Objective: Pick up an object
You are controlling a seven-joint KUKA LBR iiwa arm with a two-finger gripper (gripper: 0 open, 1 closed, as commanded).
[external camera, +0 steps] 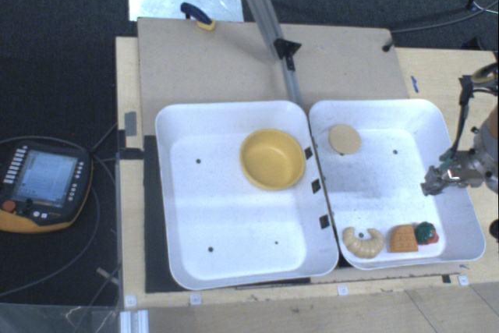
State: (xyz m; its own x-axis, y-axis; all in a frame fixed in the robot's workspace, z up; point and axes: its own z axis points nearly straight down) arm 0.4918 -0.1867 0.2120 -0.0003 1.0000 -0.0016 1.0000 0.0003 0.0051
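A yellow bowl (272, 158) sits in the left bin (195, 238), toward its upper right. In the right bin (390, 168) a flat tan disc (344, 139) lies near the top left. Along the bin's front wall lie a cream curled piece (364, 242), an orange block (403, 239) and a small green and red item (426, 232). My gripper (440, 182) hangs over the right side of the right bin, above and to the right of the orange block, apart from every object.
A metal pole (265, 4) slants down from the top to the gap between the bins. A blue and yellow clamp (198, 15) grips the board's back edge. A teach pendant (39, 185) lies on the floor at the left.
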